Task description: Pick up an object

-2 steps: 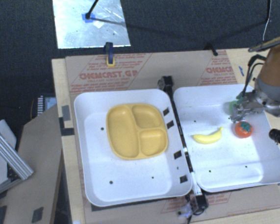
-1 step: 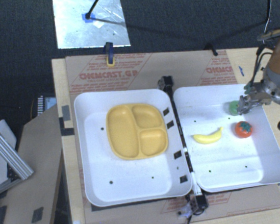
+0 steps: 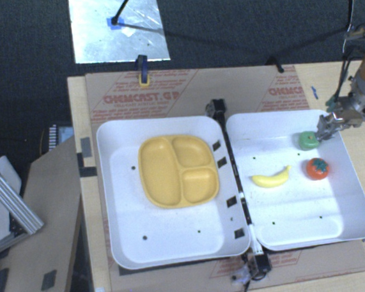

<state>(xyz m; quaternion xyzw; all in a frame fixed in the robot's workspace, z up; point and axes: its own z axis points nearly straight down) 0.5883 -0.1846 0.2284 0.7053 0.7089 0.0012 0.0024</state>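
A green round object [image 3: 308, 140] was seen just beside the gripper [image 3: 325, 127]; a red tomato [image 3: 317, 168] lay below it, a yellow banana [image 3: 270, 178] farther left.

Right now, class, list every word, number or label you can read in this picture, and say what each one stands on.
"CHEMCAST GP", red print on the brown board under the bins, back left.
The same red print on the board's back right: too skewed to read surely.
Red print along the board's front edge: too blurred to read.
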